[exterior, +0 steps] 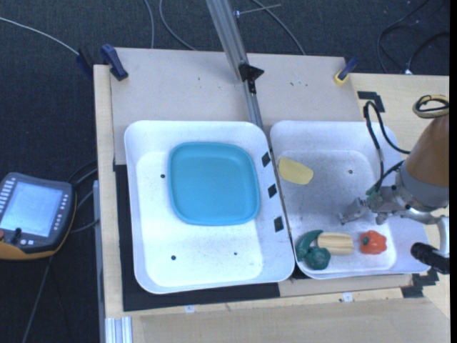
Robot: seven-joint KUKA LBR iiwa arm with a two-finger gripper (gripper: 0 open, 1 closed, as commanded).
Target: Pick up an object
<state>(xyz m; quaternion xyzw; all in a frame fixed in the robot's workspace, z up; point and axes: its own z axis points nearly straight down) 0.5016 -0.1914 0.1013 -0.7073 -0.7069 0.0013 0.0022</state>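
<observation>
Lying along the near edge of the right-hand shallow white bin (325, 145) are three small items in a row: a dark green rounded plastic vegetable (313, 251) at the left, a pale tan wooden cylinder (335, 244) touching it in the middle, and a small red-orange tomato-like toy (372, 242) just beside that on the right. A flat yellow wedge-shaped piece (295, 171) rests apart from them, near the bin's left wall toward the far side. None of these is lifted; all sit on the bin floor. The grey metal two-finger gripper (355, 215) hangs low over the bin just above and beyond the red toy and the cylinder, its jaws pointing left; whether they are spread or pressed together cannot be told, and nothing shows between them. The grey arm with its orange band (432, 156) enters from the right edge, bent down over the bin's right side, with black cables looping above it. The left white bin (143, 191) holds a square turquoise plastic plate (214, 183). Both bins rest on a light wooden surface (178, 84).
</observation>
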